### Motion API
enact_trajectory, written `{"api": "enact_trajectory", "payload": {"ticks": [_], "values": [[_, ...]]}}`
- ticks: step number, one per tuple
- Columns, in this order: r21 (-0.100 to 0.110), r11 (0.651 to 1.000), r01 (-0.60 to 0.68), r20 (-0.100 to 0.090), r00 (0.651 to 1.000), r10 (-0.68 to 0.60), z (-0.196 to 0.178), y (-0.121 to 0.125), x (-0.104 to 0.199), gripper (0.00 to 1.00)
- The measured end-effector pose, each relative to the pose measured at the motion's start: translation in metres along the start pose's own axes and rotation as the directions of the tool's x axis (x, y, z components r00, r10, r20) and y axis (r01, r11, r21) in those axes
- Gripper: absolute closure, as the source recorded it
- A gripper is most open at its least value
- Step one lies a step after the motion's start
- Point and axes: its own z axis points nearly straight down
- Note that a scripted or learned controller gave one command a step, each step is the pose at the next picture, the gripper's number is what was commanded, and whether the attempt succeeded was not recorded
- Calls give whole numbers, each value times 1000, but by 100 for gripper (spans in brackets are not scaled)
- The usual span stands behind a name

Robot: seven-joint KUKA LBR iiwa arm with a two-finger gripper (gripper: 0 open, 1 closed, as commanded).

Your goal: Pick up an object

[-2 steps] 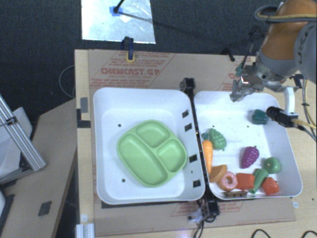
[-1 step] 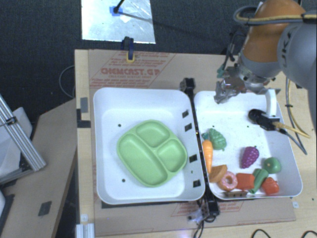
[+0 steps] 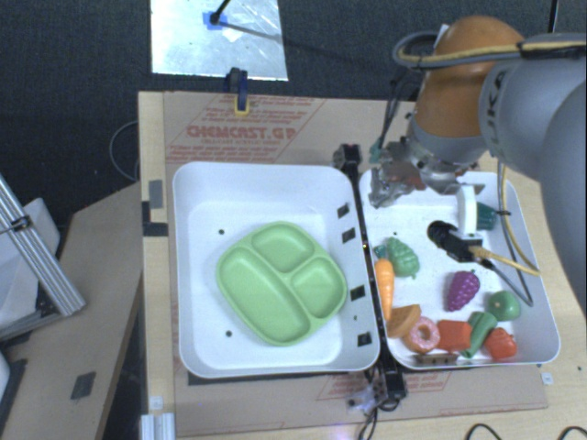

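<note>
My gripper (image 3: 389,189) hangs over the far left corner of the right bin (image 3: 547,334), above bare white floor. Nothing shows between it and the bin floor. Toy food lies closer to the front: a green leafy piece (image 3: 400,257), an orange carrot (image 3: 384,283) along the left wall and purple grapes (image 3: 462,288). At the front edge sit a pink donut (image 3: 424,336), a red block (image 3: 453,334), a green pepper (image 3: 503,304) and a red piece (image 3: 501,345). The leafy piece is the nearest to the gripper, well below it in the view.
The left bin (image 3: 207,211) holds a green divided plate (image 3: 281,282). The two bins share a wall with black clips (image 3: 349,236) just left of the gripper. The grey arm (image 3: 532,99) covers the right bin's far right corner.
</note>
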Motion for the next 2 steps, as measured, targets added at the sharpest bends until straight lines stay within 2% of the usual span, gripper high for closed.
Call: {"api": "enact_trajectory", "payload": {"ticks": [1, 2], "values": [[-3, 1000, -6, 2, 1000, 6, 1, 7, -6, 100], [-4, 1000, -3, 1, 1000, 3, -19, 12, -2, 100]]}}
